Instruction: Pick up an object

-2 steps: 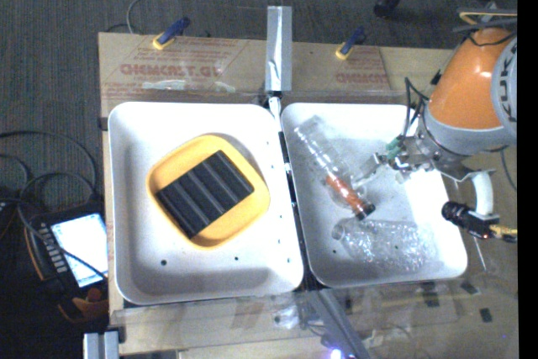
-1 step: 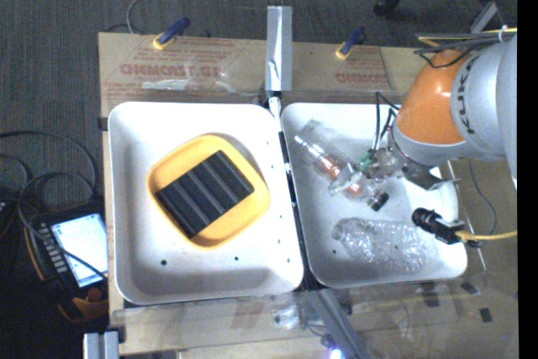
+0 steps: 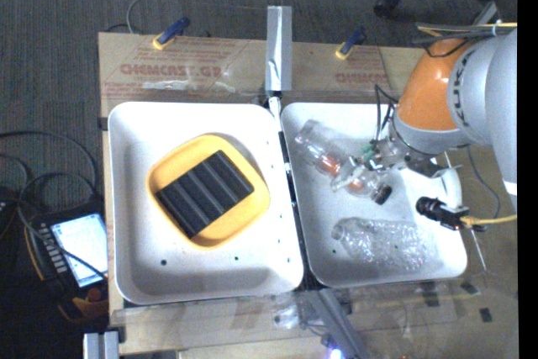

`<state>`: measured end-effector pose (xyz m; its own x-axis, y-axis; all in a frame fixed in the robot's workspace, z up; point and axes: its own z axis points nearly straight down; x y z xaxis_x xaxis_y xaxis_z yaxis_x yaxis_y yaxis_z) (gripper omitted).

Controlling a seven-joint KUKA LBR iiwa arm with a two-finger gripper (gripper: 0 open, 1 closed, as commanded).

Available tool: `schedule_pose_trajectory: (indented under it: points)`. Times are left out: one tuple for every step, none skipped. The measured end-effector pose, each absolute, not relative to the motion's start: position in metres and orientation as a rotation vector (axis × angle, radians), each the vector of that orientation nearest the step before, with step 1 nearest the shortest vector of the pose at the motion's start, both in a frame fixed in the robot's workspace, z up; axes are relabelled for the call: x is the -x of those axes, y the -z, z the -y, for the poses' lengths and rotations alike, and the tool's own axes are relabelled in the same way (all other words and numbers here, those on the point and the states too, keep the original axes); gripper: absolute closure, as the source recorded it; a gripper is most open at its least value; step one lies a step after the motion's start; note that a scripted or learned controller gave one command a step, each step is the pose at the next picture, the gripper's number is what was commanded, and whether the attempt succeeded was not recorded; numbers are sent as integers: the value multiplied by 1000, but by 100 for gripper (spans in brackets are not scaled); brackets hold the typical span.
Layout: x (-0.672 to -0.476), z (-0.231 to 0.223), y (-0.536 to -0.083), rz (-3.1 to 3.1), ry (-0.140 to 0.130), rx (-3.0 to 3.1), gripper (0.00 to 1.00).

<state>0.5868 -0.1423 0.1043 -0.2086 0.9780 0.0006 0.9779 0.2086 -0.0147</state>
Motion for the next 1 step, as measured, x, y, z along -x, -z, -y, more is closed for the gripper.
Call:
schedule_pose_trajectory:
  points:
    - [-598,153,-104,2453,-23,1931,0]
